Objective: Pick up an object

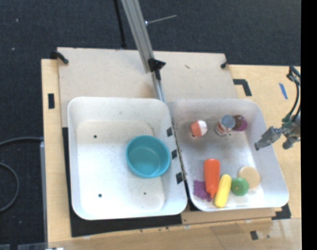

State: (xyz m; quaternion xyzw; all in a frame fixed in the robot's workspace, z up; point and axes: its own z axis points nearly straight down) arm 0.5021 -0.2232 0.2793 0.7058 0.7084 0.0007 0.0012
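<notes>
The right bin [262, 120] holds several small objects. An orange cylinder [212, 174] lies beside a yellow piece [223, 190], a green ball [240, 186], a tan round piece [249, 175] and a purple scrap [200, 190]. Farther back sit an orange-and-white item [199, 128], a grey-topped item [226, 124] and a dark purple one [240, 122]. A teal bowl [147, 156] rests in the left bin [90, 124]. My gripper [276, 141] hovers over the right bin's right rim, open, with nothing between its fingers. It is well apart from every object.
A metal pole [139, 33] slants from the back down to the seam between the bins. The tan bench top [200, 74] stretches behind them. Dark floor surrounds the bench, with a cable at the far left.
</notes>
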